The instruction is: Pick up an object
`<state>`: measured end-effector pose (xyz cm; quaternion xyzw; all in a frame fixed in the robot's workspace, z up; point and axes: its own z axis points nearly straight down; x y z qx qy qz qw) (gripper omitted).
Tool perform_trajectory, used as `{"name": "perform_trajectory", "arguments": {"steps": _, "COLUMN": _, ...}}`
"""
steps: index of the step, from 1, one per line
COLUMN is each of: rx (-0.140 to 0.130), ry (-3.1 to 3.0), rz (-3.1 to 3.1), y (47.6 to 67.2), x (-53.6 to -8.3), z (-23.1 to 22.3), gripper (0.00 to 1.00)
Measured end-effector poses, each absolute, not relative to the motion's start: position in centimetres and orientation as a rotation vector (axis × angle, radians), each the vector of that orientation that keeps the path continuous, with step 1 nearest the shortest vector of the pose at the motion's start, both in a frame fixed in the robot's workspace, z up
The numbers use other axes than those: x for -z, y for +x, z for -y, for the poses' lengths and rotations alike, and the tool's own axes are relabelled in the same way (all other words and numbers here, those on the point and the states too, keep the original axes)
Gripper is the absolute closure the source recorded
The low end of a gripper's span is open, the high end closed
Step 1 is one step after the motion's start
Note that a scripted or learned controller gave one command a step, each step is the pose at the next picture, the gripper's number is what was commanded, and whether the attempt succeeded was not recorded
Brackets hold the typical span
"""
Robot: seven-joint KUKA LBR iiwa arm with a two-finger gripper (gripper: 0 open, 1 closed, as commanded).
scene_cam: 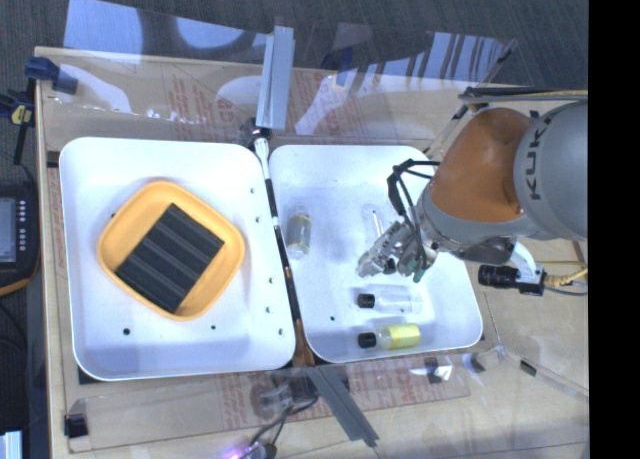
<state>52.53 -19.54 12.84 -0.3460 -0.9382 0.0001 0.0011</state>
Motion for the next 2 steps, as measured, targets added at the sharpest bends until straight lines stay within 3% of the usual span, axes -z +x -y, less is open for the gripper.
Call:
{"name": "perform_trajectory", "arguments": {"steps": 1, "rx": 0.000, "ry": -0.639, "rz": 3.077, "y": 52.3, "x": -12.9, "z": 21.0, "gripper": 1.00}}
{"name": "perform_trajectory", "arguments": {"steps": 2, "rx": -0.002, "ry": -0.243, "rz": 3.137, "y": 57.0, "x": -14.9, "z": 21.0, "gripper": 1.00}}
